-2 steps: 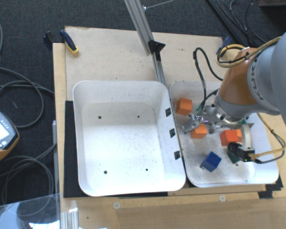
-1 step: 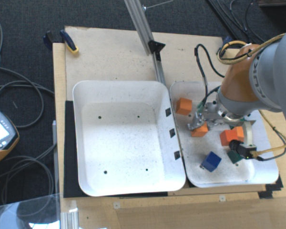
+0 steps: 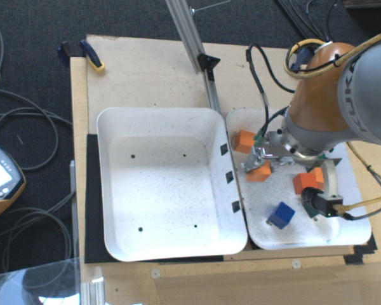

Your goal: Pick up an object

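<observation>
Your hand (image 3: 259, 159) is down in the right bin (image 3: 305, 237), near its left wall, metal fingers pointing left from under the orange-banded wrist. An orange block (image 3: 260, 173) sits right at the fingertips, touching or just under them; you cannot tell from this slanted view if it is actually between the fingers, and whether the hand is open or closed is not readable either. A second orange block (image 3: 244, 141) lies just above-left of the hand, close to the bin's upper left corner, apart from the fingers. A third orange block (image 3: 308, 182) lies to the right of the hand, partly under the arm's body, next to a white and black fixture. A blue block (image 3: 281, 215) sits lower in the same bin, below and right of the hand, well apart from it. The left bin (image 3: 159, 183) lies beside the right one on the worktop (image 3: 146, 75). A blue-and-yellow tool (image 3: 92, 54) rests at the worktop's far left corner.
</observation>
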Controlling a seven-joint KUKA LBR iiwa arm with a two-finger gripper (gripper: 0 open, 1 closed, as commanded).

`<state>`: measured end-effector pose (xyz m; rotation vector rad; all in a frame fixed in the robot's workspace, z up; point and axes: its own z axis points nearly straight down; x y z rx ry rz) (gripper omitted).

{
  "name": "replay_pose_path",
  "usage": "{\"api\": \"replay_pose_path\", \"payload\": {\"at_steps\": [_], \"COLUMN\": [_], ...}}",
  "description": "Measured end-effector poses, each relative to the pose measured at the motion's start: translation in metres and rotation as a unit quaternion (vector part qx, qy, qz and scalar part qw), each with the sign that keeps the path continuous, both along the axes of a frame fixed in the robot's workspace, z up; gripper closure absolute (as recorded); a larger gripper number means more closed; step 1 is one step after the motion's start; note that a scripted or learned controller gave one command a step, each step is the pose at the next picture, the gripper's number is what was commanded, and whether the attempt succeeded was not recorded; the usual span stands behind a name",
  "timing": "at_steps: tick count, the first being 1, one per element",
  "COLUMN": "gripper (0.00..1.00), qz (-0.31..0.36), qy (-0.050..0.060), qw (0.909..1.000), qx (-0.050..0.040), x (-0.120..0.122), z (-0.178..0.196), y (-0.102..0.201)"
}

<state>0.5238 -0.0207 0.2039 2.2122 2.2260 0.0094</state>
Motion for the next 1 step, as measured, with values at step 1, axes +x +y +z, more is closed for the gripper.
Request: {"api": "replay_pose_path", "payload": {"at_steps": [1], "gripper": [1.00], "qz": [0.001], "qy": [0.006], "qw": [1.0000], "qx": [0.0012], "x": [-0.0194], "z": [-0.0046], "y": [0.0641]}}
